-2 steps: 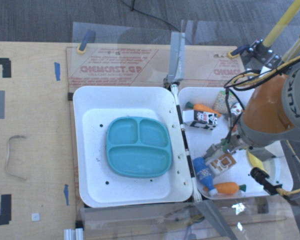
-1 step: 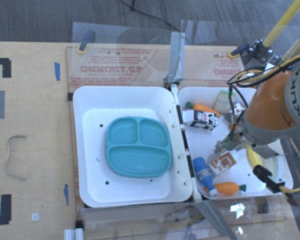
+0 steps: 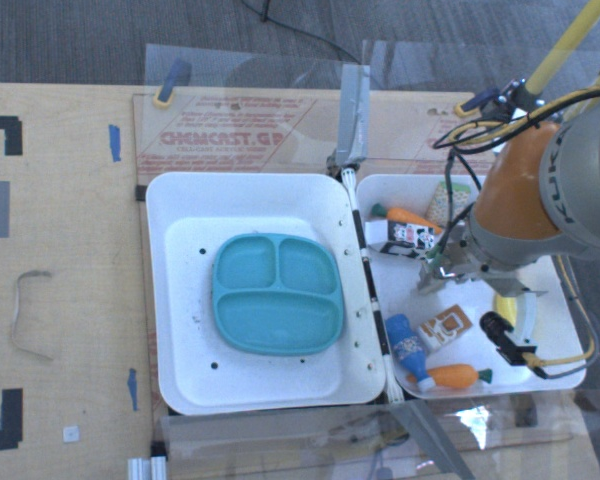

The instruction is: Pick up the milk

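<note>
- Hanging over a wooden bench (image 3: 60, 218) and grey floor; two white bins: left bin (image 3: 170, 208) holds a teal divided plate (image 3: 277, 293).
- Right bin (image 3: 570, 368): milk (image 3: 407, 235) at upper left, carrots (image 3: 454, 376), blue bottle (image 3: 407, 346), brown carton (image 3: 447, 326).
- My gripper (image 3: 442, 271) sits just below the milk; its spread I cannot tell.

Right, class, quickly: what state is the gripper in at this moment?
Gripper: over the right bin, near the milk; open or shut cannot be told.

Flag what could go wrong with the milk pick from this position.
The milk carton lies beside a carrot near the right bin's left wall, so the end effector could nudge or catch the carrot instead. A brown carton lies close below and might be mistaken for the target.
</note>
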Motion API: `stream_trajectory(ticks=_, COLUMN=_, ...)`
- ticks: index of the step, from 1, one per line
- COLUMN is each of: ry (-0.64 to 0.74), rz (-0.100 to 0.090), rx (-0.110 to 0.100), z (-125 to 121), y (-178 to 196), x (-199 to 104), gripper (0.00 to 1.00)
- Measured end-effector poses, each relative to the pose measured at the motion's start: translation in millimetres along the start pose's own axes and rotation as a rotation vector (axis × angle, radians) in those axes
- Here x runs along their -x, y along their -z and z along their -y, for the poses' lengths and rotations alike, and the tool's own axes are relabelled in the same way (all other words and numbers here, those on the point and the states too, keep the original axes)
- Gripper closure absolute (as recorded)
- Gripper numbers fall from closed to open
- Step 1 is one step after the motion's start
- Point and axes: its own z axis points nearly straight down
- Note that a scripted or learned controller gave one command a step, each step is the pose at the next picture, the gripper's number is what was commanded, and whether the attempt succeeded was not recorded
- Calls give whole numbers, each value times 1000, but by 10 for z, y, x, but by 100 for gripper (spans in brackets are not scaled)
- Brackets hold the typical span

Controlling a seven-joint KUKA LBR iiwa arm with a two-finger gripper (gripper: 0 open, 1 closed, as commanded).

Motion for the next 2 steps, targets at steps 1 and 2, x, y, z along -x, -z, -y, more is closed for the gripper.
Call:
stream_trajectory(ticks=1, ry=-1, rz=0, rx=1, z=-3, y=-6, x=1, gripper=0)
stream_trajectory(ticks=2, ry=-20, rz=-3, rx=-1, z=667, y=-3, x=165, gripper=0)
